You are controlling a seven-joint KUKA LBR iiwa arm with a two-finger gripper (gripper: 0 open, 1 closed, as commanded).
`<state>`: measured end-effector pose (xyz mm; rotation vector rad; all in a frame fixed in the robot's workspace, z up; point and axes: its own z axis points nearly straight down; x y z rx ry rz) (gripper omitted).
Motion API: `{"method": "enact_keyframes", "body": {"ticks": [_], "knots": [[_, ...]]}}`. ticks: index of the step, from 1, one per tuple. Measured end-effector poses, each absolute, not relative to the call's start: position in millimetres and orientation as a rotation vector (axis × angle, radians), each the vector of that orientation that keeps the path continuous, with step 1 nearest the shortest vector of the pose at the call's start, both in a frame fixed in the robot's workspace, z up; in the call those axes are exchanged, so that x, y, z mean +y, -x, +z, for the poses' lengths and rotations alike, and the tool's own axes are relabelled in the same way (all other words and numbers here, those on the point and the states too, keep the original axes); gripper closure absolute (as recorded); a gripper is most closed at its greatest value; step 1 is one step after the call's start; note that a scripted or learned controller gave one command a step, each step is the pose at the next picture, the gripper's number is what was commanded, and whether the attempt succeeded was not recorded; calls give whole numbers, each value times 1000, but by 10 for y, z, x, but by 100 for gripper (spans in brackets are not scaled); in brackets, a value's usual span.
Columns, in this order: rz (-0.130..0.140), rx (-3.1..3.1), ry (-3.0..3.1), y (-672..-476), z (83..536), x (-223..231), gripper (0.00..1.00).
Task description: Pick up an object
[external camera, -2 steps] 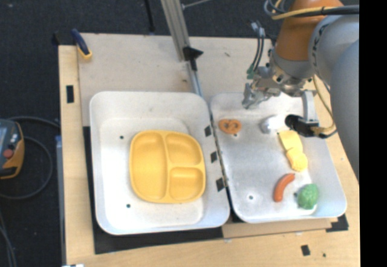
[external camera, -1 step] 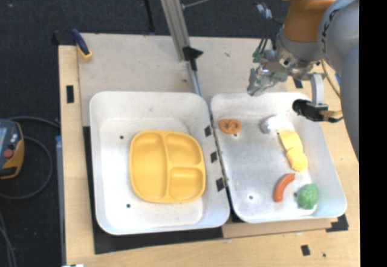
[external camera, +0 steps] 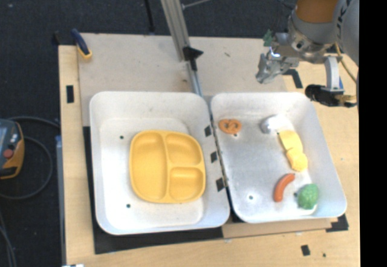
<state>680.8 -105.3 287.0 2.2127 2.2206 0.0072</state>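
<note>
- The gripper [external camera: 268, 73] hangs above the bench just beyond the far rim of the right bin [external camera: 254, 202]; nothing sits between its fingers, but whether they are spread or closed I cannot tell at this angle
- It sits high and off to the back, likely so the camera gets a clear look down into both bins before a target is chosen
- Nearest to it in the right bin lies a small grey piece [external camera: 266, 125], with an orange pretzel-shaped toy [external camera: 230, 126] to its left near the divider; either seems the shortest reach
- Just beside the grey piece, yellow blocks [external camera: 291, 150] run along the right wall; a red sausage [external camera: 283, 186] and a green broccoli [external camera: 308, 197] lie close together at the near corner
- The pieces are mostly apart, which should leave room for fingers around each
- The left bin [external camera: 109, 211] holds a yellow divided plate [external camera: 167, 165], flat and wide, a poor fit for a pinch
</note>
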Motion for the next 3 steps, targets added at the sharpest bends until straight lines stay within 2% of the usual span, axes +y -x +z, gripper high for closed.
{"method": "enact_keyframes", "body": {"ticks": [1, 2, 3], "knots": [[0, 2226, -2215, -6776, 2683, -546, 100], [3, 2228, -2213, -6830, 2661, -28, 100], [0, 2229, -2214, -6762, 2686, 475, 100]]}}
